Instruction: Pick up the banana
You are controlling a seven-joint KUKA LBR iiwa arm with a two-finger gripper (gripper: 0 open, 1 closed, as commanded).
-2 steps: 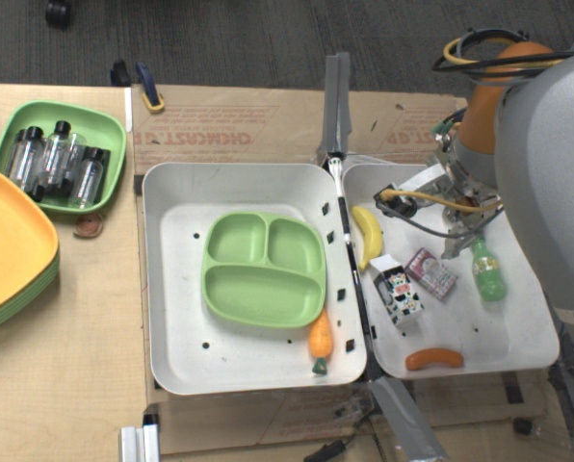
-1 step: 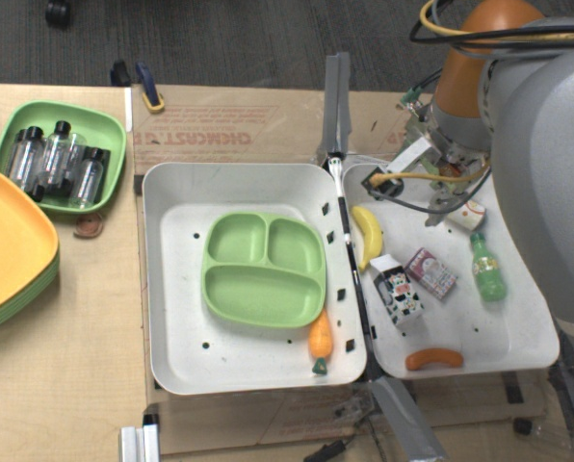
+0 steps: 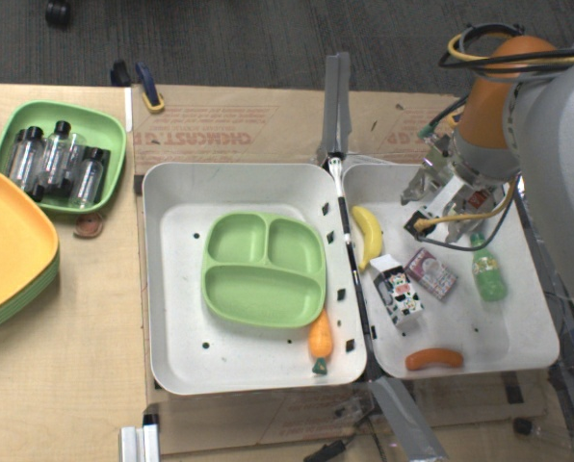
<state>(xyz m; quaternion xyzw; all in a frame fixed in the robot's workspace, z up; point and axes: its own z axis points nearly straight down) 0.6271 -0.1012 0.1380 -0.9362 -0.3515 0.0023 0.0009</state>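
Now the gripper (image 3: pixel 424 210), grip state unclear, hovers at three o'clock of the banana (image 3: pixel 367 235); bin wall (image 3: pixel 348 248) may block grasp.

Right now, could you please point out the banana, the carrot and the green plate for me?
banana (image 3: pixel 368 235), camera view, middle of its curved body
carrot (image 3: pixel 321 336), camera view, orange body
green plate (image 3: pixel 264 297), camera view, floor of its large compartment

Counts across the bench
Two white bins (image 3: pixel 162 287); one banana (image 3: pixel 367 235); one carrot (image 3: pixel 320 338); one green divided plate (image 3: pixel 264 270); four small bottles (image 3: pixel 56 162).
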